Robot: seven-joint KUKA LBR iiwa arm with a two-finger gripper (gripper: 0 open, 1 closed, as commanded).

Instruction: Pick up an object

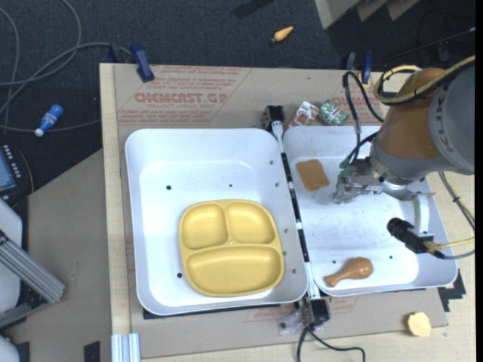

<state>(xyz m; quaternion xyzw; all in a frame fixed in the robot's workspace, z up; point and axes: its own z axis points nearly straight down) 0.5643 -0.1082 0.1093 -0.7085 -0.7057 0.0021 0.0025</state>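
A cardboard-topped bench [189, 100] bears two white bins; the right bin [362, 255] holds a toast slice [312, 175] and a drumstick [349, 271]. The gripper [349, 187] hangs low beside the toast, its grip state unclear. Closing from here could miss the flat toast, or merely nudge it aside.

Two white bins sit side by side on the desk [189, 96]. The left bin [151, 164] holds a yellow divided plate [230, 247] with three compartments. In the right bin [362, 240], a brown slice of toast [312, 175] lies near the dividing wall, and a toy chicken drumstick [349, 271] rests near the front edge. The arm's jaws [349, 187] hang low over the right bin, just beside the toast. A small packet [321, 113] lies on the desk behind that bin.
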